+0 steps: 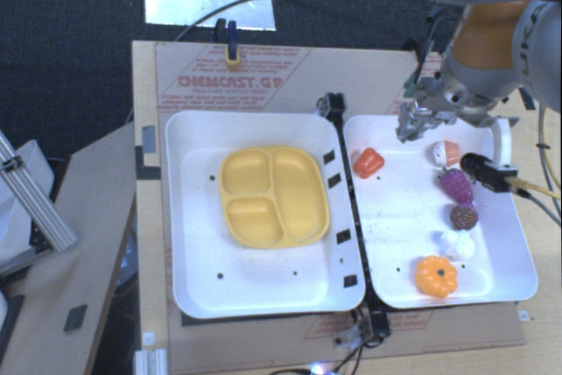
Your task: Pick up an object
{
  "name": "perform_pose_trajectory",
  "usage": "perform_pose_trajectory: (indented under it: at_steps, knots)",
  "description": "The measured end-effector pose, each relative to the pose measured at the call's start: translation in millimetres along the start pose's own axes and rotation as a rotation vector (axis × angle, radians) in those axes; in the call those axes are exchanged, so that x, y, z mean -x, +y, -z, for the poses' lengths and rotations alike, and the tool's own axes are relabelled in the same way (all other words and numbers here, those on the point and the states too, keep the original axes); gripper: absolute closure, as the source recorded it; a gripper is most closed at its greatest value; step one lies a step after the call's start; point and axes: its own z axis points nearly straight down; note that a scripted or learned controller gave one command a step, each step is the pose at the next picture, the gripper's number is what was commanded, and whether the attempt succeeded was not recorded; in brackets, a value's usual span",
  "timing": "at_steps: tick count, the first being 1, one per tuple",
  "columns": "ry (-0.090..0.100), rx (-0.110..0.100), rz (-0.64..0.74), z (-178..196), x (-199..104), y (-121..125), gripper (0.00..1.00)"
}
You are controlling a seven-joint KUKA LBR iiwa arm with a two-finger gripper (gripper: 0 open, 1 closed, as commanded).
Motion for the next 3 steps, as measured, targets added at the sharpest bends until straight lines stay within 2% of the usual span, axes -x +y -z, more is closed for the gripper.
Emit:
perform_pose_trajectory:
  at_steps: [2,3]
  knots:
    - [0.0,-0.002,0.0,-15,-90,14,1.0]
    - [0.001,0.0,0.001,-7,-146,16,1.0]
